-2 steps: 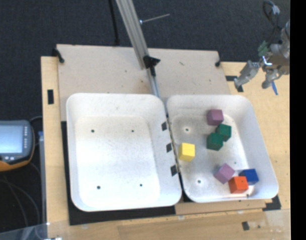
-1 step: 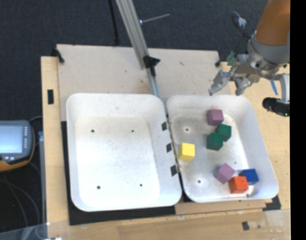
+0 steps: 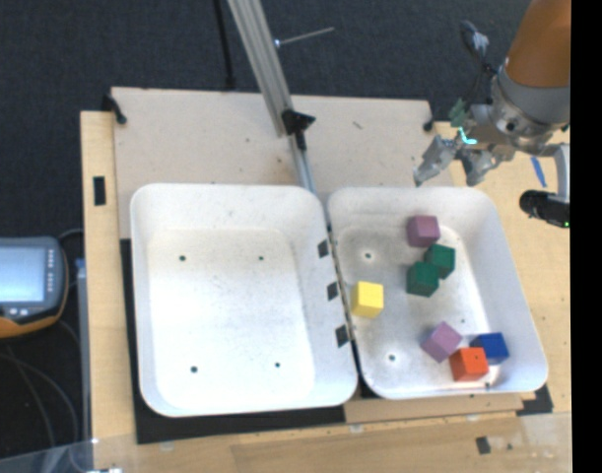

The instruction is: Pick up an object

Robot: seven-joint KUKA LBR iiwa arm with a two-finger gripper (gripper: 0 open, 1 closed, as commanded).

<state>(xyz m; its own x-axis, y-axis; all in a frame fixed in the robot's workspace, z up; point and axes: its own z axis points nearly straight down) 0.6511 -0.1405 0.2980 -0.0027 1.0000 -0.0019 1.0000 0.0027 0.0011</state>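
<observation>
The right bin [image 3: 507, 264] holds several small blocks: a purple one [image 3: 423, 230] near the back, two green ones [image 3: 439, 258] [image 3: 422, 280] touching each other, a yellow one [image 3: 367, 299] by the left wall, a lilac one [image 3: 441, 341], a blue one [image 3: 491, 346] and an orange one [image 3: 469, 364] at the front right corner. My gripper [image 3: 454, 163] hangs above the bin's back rim, up and right of the purple block. Its fingers are spread apart and nothing sits between them.
The left bin [image 3: 148, 264] lies beside the right one. A slanted aluminium strut [image 3: 266, 62] rises from behind the bins' shared edge. A grey device [image 3: 20, 274] sits off the bench at far left.
</observation>
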